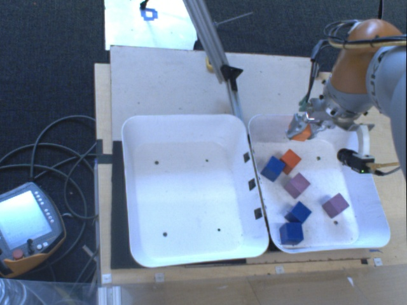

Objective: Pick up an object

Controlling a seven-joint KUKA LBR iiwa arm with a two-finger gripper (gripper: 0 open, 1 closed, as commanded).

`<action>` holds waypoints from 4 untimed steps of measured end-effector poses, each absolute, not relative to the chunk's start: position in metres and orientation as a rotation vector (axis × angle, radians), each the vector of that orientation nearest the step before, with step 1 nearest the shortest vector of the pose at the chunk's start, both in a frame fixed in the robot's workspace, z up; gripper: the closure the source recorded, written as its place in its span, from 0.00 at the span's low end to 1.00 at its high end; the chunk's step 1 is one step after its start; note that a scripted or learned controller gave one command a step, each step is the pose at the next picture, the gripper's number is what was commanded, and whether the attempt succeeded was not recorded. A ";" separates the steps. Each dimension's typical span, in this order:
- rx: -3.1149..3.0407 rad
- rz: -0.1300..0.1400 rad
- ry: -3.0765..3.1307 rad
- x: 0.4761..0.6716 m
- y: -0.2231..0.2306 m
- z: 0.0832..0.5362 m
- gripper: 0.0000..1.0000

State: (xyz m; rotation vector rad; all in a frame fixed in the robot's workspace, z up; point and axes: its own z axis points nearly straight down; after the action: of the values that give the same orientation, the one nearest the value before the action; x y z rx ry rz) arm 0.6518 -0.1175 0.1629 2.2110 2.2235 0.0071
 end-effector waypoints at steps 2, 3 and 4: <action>2.212 0.006 2.221 0.657 -0.132 0.257 1.00; 2.210 0.003 2.233 0.668 -0.078 0.245 1.00; 2.208 0.006 2.233 0.681 -0.021 0.249 1.00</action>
State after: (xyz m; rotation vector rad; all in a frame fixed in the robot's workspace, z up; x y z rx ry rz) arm 0.6809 -0.0208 0.2493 2.2076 2.2332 0.0057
